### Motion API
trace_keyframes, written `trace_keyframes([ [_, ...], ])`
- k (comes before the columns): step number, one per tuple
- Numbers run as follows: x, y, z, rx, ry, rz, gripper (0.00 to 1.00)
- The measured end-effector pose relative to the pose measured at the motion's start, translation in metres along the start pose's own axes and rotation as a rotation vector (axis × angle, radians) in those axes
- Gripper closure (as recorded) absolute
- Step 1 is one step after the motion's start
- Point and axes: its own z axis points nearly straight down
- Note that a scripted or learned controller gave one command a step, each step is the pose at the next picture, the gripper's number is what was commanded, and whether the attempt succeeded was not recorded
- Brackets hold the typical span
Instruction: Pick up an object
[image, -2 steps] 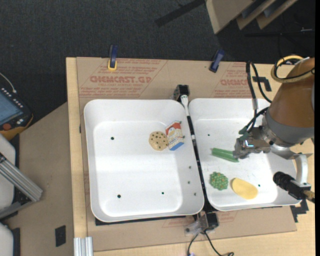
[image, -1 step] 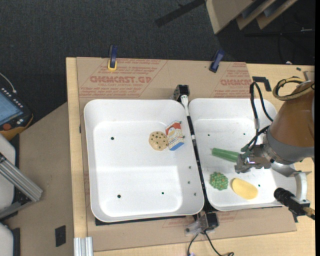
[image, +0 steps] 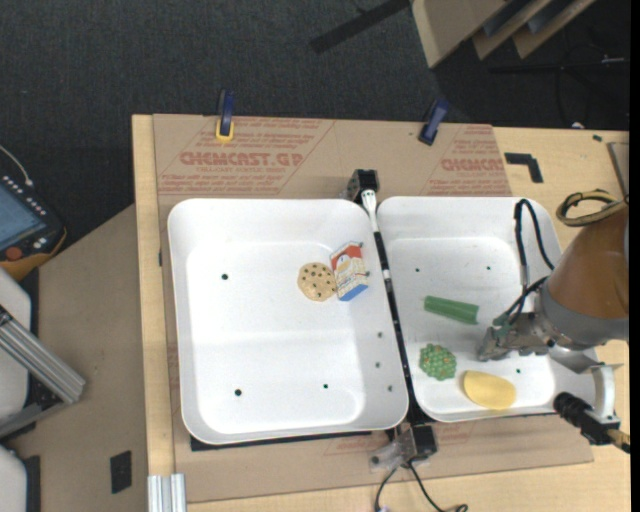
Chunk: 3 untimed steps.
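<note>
The right bin (image: 455, 225) holds a green cylinder (image: 451, 309), a bumpy green ball (image: 437, 361) and a yellow oval piece (image: 489, 389). My gripper (image: 499, 341) reaches in from the right and hangs low over this bin. It sits just right of the green cylinder's end and above the yellow piece, with the green ball to its left. Nothing is visibly held in it. In the left bin (image: 215, 330) a round cookie with dark chips (image: 316, 281) lies beside a small red, white and blue carton (image: 349, 272).
The bins rest on a brown cardboard sheet (image: 300, 150) with blue clips (image: 225, 112) at its far edge. A black cable (image: 524, 235) loops over the right bin's far right side. The arm's orange band (image: 595, 275) stands at the right edge.
</note>
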Motion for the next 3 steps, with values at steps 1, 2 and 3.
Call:
trace_keyframes([
  [1, 0.061, 0.075, -0.114, -0.017, 0.000, -0.015, 1.00],
  [2, 0.050, -0.001, -0.132, 0.003, 0.002, -0.002, 1.00],
  [3, 0.145, 0.002, -0.204, -0.009, 0.004, -0.018, 1.00],
])
